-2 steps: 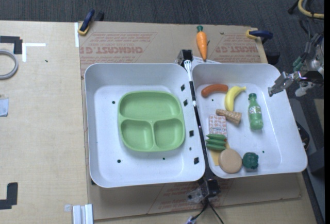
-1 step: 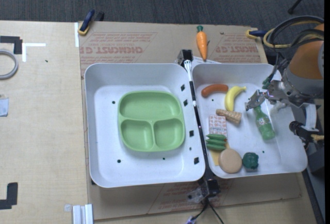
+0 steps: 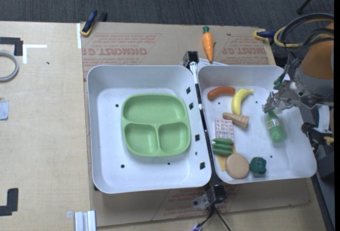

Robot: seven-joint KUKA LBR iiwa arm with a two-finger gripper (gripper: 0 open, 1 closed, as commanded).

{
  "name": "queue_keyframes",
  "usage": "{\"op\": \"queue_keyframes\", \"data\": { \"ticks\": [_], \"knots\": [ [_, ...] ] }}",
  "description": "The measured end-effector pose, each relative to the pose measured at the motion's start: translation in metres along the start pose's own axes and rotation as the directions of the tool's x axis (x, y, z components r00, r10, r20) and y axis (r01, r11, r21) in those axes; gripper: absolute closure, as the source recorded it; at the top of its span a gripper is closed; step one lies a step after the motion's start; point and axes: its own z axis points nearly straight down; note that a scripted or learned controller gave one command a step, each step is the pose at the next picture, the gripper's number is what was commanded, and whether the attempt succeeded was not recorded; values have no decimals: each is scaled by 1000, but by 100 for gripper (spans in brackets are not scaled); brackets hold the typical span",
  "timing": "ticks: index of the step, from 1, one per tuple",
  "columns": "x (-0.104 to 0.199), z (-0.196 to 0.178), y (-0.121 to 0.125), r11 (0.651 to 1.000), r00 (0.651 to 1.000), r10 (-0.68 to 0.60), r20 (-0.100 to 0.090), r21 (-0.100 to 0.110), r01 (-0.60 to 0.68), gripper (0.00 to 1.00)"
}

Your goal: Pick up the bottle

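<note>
Bottle (image 3: 275,128): small, green, clear plastic, lying in right bin (image 3: 297,171), right-hand part, neck toward far rim, base toward near rim.
Neighbours: banana (image 3: 240,100) and sausage (image 3: 220,92) to the left, well apart; broccoli (image 3: 258,165) near its base, not touching.
Gripper (image 3: 272,105): at bottle's neck end, just above or touching it; contact unclear.
Fingers: too small and blurred, cannot tell if parted or closed.
Hold: bottle not visibly between fingers, not counted as held.
Handling, judged: likely light, stiff but smooth, round; may roll or slip out sideways.
Grip spot, judged: across mid-body, either side of long axis; neck narrower, easier to lose.
Left bin (image 3: 106,161): green divided plate (image 3: 155,125), not involved.
</note>
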Motion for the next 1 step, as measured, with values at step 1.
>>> {"op": "queue_keyframes", "data": {
  "ticks": [1],
  "knots": [
    [21, -105, -71, 999, 999, -48, 2, 0, 48, 100]
  ]
}}
